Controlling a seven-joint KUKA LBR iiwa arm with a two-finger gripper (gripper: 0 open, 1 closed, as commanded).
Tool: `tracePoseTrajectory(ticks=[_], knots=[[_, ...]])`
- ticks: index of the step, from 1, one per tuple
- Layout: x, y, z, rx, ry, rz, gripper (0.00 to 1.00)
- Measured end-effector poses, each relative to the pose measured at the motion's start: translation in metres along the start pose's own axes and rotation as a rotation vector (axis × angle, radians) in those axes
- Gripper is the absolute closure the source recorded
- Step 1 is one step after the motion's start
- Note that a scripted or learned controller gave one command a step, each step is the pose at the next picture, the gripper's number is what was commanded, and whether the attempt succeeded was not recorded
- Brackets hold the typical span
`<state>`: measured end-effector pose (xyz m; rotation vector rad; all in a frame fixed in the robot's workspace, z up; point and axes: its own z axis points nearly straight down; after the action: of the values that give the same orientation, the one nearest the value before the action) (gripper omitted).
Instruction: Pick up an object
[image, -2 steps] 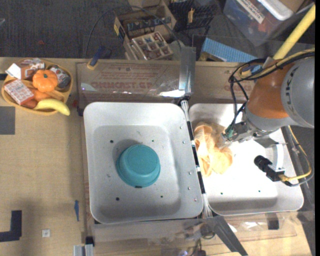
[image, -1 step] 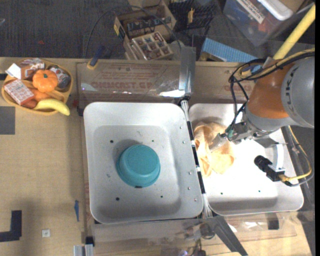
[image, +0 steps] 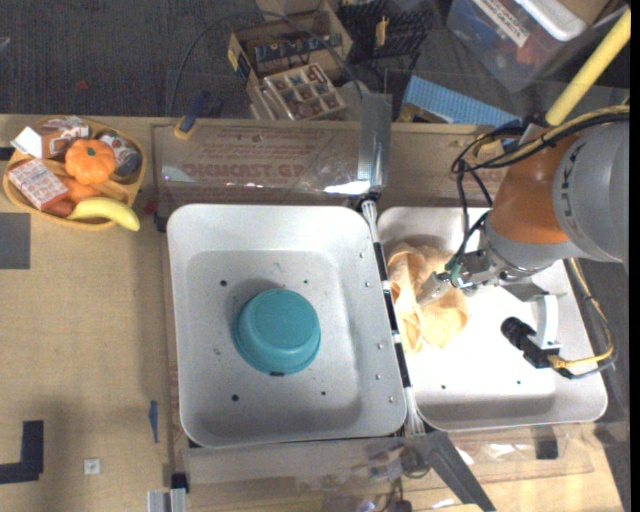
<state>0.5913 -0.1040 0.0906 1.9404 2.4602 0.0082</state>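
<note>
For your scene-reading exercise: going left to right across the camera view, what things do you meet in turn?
Fruit basket → teal bowl in the left bin → orange cloth in the right bin → arm.

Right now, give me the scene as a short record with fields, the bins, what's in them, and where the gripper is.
left bin: holds a teal bowl, upside down, near the middle
right bin: holds a crumpled orange cloth against its left wall
gripper: down over the orange cloth, at its upper right part
arm: reaches in from the right, above the right bin
</note>
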Motion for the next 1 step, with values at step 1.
tracePoseTrajectory(ticks=[1], knots=[[-0.0002,0.0014,-0.0109,-0.005,0.000,0.001,1.00]])
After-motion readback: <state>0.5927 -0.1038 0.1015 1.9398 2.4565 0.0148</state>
